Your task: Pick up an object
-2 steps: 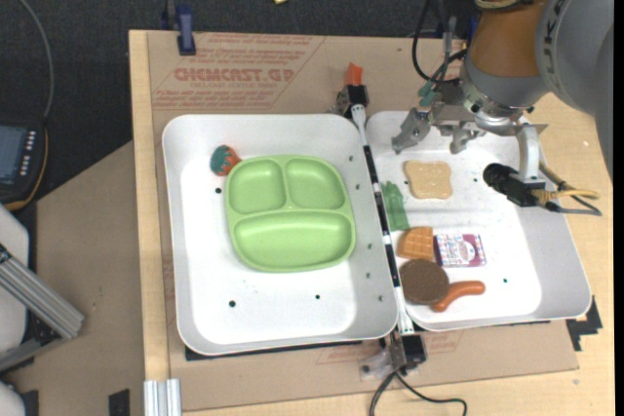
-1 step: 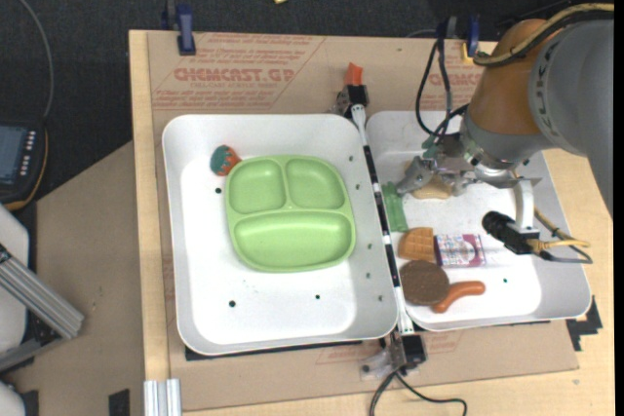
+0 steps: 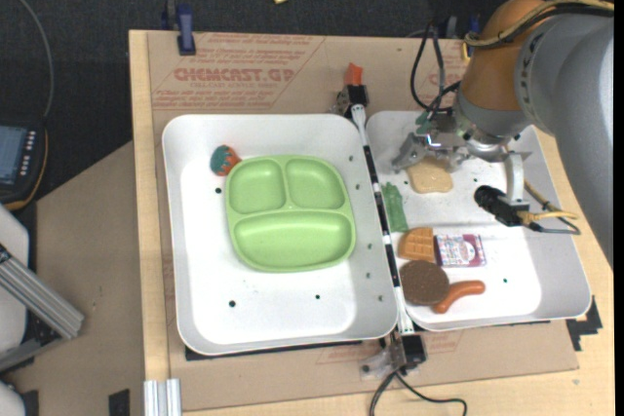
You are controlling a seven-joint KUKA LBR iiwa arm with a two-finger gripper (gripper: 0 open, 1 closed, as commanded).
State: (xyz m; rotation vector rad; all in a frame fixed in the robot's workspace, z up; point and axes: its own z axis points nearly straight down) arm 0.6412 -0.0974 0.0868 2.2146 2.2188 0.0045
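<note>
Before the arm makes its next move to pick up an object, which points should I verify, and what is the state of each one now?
1. Gripper is above the right bin: ok.
2. An object lies close to it: ok, the tan piece is just beside it.
3. Tan piece is free of its neighbours: ok, it lies apart from the green stick and the orange square.
4. Gripper holds nothing yet: cannot tell.
5. Plate is out of the way: ok, it sits in the left bin.
</note>
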